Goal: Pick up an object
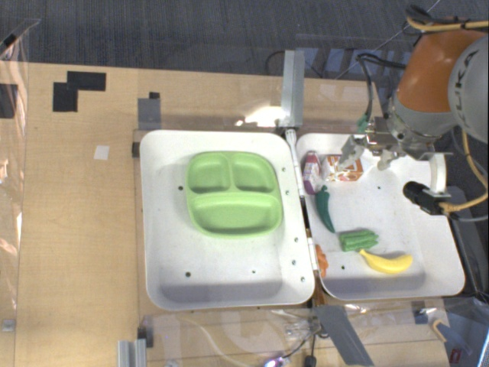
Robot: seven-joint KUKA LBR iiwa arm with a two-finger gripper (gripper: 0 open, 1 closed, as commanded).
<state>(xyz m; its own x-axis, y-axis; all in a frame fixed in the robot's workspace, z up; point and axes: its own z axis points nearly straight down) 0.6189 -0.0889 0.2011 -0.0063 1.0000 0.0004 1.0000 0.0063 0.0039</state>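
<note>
My gripper (pixel 368 154) hangs over the back of the right bin (pixel 435 235), its two fingers spread open with nothing between them. Just left of it and below lies an orange and white packet (pixel 341 168). A purple item (pixel 310 173) rests against the bin's left wall. A dark green pepper (pixel 325 209) lies in front of the packet. Nearer the front are a green ridged piece (pixel 358 240) and a yellow banana (pixel 387 262). A small orange item (pixel 322 261) sits at the left wall near the front.
The left bin (pixel 164 228) holds a green divided plate (pixel 232 193). A metal divider post (pixel 293 82) stands behind the gap between the bins. Cables and a black fitting (pixel 425 196) hang by the arm at the right.
</note>
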